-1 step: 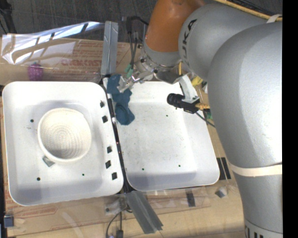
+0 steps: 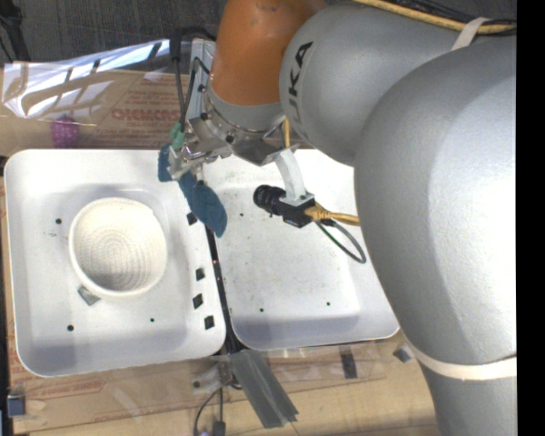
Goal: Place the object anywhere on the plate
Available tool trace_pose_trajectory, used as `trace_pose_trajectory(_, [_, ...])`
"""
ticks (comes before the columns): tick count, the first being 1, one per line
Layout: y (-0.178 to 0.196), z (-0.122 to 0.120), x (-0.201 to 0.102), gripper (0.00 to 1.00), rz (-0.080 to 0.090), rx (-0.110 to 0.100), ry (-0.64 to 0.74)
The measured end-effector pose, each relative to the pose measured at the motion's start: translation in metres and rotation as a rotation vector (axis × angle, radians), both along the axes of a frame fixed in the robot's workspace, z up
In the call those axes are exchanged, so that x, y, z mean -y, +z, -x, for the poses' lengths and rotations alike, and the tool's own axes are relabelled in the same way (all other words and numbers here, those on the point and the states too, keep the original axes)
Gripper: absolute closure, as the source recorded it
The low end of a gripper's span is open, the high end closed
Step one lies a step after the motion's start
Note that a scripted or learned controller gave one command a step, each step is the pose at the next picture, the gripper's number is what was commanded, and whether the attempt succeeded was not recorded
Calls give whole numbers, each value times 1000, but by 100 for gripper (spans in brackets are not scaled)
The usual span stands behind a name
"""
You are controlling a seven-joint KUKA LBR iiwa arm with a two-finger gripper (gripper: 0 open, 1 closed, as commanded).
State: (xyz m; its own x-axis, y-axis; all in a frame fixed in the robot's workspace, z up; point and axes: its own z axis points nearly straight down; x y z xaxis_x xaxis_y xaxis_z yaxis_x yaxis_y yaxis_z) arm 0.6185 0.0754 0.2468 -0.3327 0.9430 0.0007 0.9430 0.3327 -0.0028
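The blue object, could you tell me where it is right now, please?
In the camera view the blue object hangs just below the gripper, over the seam between the two bins, up and to the right of the white plate in the left bin.

Blue object [image 2: 204,205], perhaps gripper-held [image 2: 183,157]

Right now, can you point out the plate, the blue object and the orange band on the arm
plate [image 2: 118,248], camera view, on its ribbed middle.
blue object [image 2: 206,205], camera view, on its hanging lower part, over the seam between the bins.
orange band [image 2: 250,44], camera view, on its broad front face.
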Motion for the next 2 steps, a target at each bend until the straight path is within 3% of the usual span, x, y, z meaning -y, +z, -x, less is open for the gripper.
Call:
trace_pose_trajectory(1, [-46, 36, -49, 100, 1, -1, 75])
trace_pose_trajectory(2, [-49, -9, 61, 100, 1, 1, 66])
